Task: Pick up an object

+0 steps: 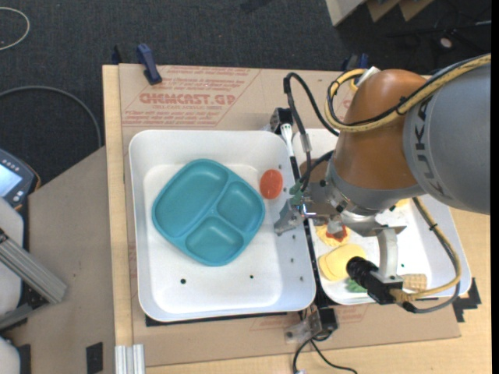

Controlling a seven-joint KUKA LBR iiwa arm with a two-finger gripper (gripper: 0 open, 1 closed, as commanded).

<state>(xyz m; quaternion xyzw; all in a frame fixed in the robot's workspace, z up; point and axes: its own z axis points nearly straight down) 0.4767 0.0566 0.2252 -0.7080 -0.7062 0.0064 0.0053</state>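
Hovering over the right bin (437, 244) w/ its wrist blocking the hand (343, 228), so can't tell its state or whether anything's held. Candidates: yellow piece (335, 263) in the right bin near the table's front edge, orange ball (270, 183) and teal divided plate (207, 211) in the left bin (148, 232). Judging by this, pick isn't confirmed; grasp & lift prob. remain.

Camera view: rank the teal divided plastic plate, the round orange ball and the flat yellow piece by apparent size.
1. Teal divided plastic plate, by far the largest.
2. Flat yellow piece, partly hidden by the arm.
3. Round orange ball; close to the yellow piece, so this order is unsure.
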